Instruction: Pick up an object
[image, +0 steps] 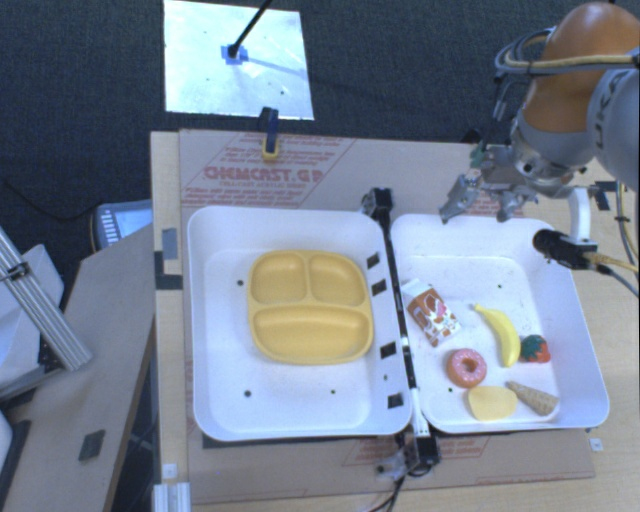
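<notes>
The right bin (560, 290) holds several toy foods. A small red-and-white carton (432, 315) lies near its left wall, with a yellow banana (498, 333) to its right. A strawberry (535, 349), a pink donut (466, 368), a pale yellow slice (492, 403) and a tan cone (532, 398) lie toward the front. My gripper (483, 207) hangs above the back rim of this bin, well behind the foods. Its fingers (453, 205) stand apart, open, with nothing between them.
In the left bin (215, 300) lies a yellow divided plate (308, 305). A black hinge strip (392, 300) runs between the bins. A black cable fitting (562, 247) reaches over the right bin's back right corner. Behind the bins lies cardboard (270, 165).
</notes>
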